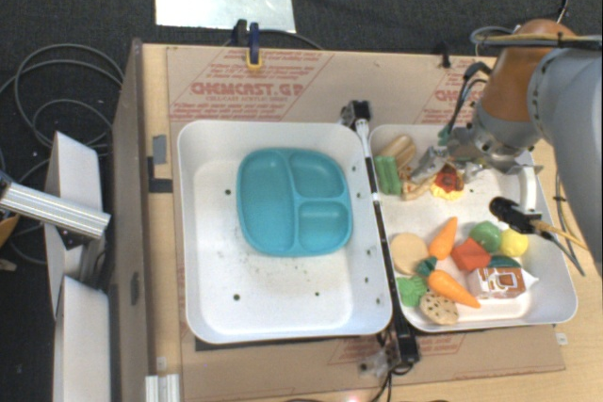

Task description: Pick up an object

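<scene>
The tool is lowered into the far end of the right white bin, just over a small red-and-yellow toy; whether it is gripping cannot be told (its tips are blurred). A green block and tan bread-like piece are seen beside it. A teal divided plastic tray is seated in the left white bin.

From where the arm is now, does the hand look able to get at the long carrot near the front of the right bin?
Probably yes: the carrot lies on top, uncovered, though toys crowd both sides.
</scene>
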Robot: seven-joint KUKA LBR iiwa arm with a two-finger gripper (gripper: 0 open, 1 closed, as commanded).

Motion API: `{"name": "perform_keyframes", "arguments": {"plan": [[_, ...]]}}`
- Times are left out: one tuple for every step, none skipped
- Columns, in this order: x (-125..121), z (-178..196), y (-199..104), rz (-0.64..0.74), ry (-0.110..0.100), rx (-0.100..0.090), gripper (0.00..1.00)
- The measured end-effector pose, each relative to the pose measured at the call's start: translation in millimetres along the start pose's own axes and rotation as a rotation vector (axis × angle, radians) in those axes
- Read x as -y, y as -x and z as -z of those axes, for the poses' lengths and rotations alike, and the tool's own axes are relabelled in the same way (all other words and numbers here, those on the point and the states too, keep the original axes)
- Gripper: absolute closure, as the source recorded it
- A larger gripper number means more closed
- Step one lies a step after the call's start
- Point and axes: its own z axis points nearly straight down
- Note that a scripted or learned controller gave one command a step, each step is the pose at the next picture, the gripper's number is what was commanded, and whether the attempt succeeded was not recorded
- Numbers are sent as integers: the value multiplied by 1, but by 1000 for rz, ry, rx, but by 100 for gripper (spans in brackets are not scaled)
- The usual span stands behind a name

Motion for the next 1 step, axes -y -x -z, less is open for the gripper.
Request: {"name": "perform_keyframes", "arguments": {"plan": [[2, 1, 41, -3, 9, -4, 0]]}}
